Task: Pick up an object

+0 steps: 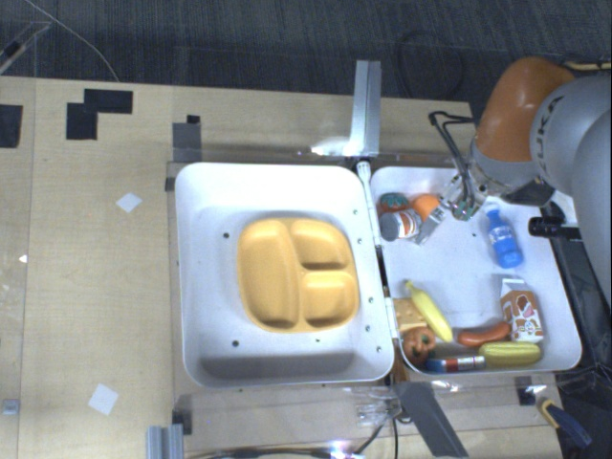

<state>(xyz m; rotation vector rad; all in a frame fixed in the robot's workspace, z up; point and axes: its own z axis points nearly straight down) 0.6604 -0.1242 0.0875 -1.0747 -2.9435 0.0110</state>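
While the grey arm with its orange band reaches in from the right, the tool hangs over the upper part of the right bin, and whether it is apart or together cannot be told from this slant. Just to its left lie a small can on its side and an orange round object, touching or nearly touching each other near the bin's upper left corner. A blue bottle lies to the right of the tool. Lower in the same bin a yellow banana lies at a slant, with a brown and white packet near the right wall, a reddish sausage-shaped item between them, and a second yellow piece along the front wall beside a marker-like stick. On the desk, the left bin carries a yellow divided tray at its middle. Nothing is seen between the tool's tips.
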